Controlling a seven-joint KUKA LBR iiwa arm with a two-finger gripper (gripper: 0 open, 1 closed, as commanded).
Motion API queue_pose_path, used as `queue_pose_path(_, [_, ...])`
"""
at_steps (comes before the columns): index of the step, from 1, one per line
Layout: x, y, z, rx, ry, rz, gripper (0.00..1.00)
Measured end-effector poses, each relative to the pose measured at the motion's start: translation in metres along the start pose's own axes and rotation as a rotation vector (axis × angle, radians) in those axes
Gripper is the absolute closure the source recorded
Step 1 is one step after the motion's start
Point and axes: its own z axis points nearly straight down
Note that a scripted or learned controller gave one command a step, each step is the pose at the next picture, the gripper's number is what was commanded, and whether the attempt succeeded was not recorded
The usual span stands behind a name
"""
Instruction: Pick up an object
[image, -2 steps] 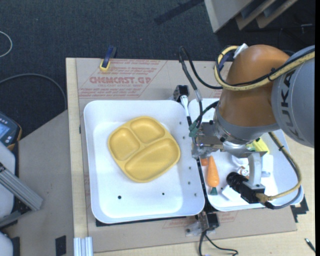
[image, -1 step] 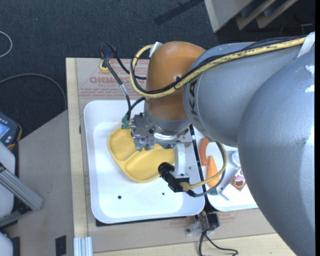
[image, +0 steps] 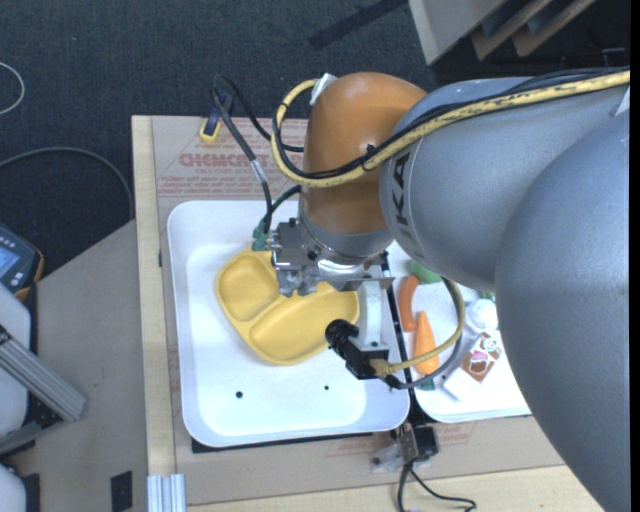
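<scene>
Yellow divided dish (image: 268, 312) lies in left bin (image: 200, 330) directly under the claw (image: 292, 272); claw's grip: cannot tell.

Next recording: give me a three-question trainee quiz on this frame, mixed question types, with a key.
1. True or false: the yellow divided dish lies in the left bin.
2. Multiple choice: the orange carrot-shaped pieces lie (A) in the left bin, (B) in the right bin, (C) on the cardboard behind the bins.
3. Short answer: what does the arm's wrist hang over?

Key
1. True.
2. B, close to the wall shared with the left bin.
3. The back part of the left bin, right above the yellow divided dish, hiding part of it.
</scene>
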Motion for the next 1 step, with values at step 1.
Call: queue_pose_path(1, [0.0320, -0.0455, -0.0756, -0.001, 0.003, -0.006, 1.00])
